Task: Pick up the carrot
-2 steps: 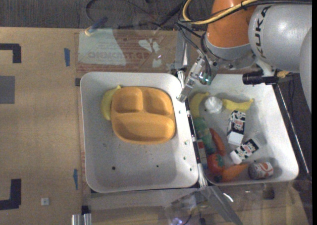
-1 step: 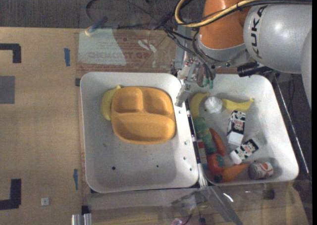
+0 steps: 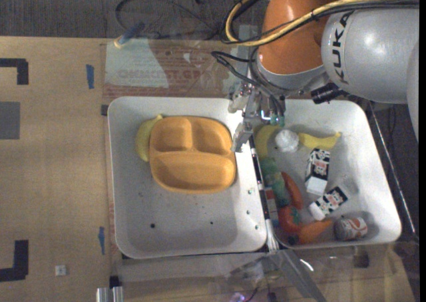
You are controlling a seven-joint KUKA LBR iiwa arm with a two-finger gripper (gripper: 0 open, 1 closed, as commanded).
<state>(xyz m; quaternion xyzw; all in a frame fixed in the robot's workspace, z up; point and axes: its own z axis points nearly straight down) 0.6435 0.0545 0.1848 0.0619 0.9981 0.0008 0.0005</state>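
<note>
While above the bins, pincer (image 3: 243, 136) grips nothing.

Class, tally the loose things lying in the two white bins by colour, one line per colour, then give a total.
Orange: 3 (divided tray, carrot, small piece)
Yellow: 2 (banana, round item behind the tray)
Black-and-white: 2 (cartons)
White: 1 (ball)
Silver: 1 (can)
Total: 9

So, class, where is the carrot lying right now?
The carrot lies in the right bin, near its front edge, just left of the small can.
</note>
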